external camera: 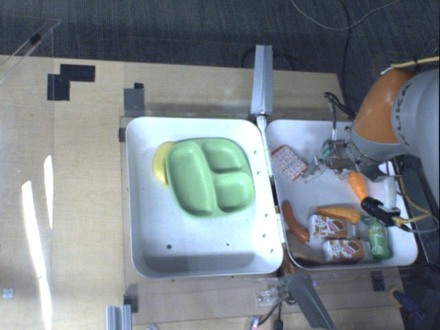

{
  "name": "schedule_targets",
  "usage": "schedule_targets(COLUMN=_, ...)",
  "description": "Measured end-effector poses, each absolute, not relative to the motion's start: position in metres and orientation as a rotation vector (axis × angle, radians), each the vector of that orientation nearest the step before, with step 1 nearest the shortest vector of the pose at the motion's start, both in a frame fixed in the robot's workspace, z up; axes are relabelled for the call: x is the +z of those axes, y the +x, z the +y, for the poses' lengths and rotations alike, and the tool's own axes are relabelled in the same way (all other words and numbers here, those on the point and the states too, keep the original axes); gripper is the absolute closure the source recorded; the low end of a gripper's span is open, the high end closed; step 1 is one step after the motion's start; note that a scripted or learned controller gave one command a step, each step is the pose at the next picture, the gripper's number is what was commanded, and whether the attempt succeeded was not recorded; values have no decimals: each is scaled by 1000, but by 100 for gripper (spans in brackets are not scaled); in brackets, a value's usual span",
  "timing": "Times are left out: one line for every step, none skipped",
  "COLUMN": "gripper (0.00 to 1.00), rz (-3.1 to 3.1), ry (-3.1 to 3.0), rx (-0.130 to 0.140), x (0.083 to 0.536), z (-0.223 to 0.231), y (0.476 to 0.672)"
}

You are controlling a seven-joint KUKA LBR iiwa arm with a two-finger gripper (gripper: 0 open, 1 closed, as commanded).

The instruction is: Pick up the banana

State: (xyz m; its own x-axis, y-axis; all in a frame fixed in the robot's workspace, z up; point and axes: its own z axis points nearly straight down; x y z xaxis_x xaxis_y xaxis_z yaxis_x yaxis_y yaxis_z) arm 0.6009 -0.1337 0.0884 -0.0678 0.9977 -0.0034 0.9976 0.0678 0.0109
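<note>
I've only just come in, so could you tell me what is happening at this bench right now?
A grey robot arm reaches in over the right bin, its gripper poised above that bin's upper part, near a small patterned carton. It is meant to pick up the banana, but that lies in the left bin, mostly tucked under the green divided tray. The right bin also holds carrots, a sausage and juice boxes.
</note>
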Motion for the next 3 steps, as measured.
schedule_targets(gripper=0, rz=2460, ry=1950, rx=1, x=87, z=-158, y=626)
schedule_targets(gripper=0, rz=2461, ry=1949, rx=1, x=87, z=-158, y=626)
schedule_targets(gripper=0, rz=3004, ry=946, rx=-14, x=87, z=-131, y=624)
